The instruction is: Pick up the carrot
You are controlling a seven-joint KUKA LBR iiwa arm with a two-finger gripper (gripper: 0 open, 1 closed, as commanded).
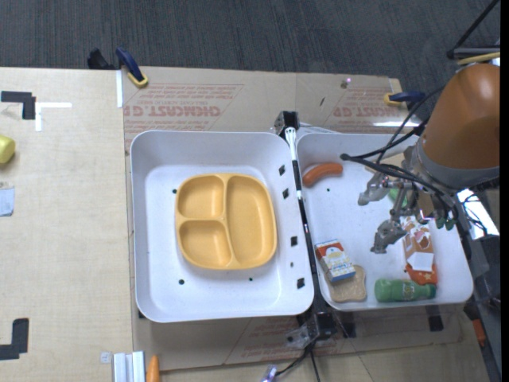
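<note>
The carrot (321,172) is a short orange-red, slightly curved piece. It lies at the back left of the right bin (358,153), near the divider between the two bins. My gripper (380,216) hangs over the middle of the right bin, to the right of the carrot and nearer the front, clearly apart from it. Its two grey fingers (371,194) stand spread, with only white bin floor showing between them. The orange-banded arm covers the bin's back right corner.
Front of the right bin: a small red and blue carton (336,261), a bread slice (347,286) and a green bottle (404,290). An orange and white packet (420,255) lies just right of the gripper. The left bin (151,213) holds a yellow divided plate (227,221).
</note>
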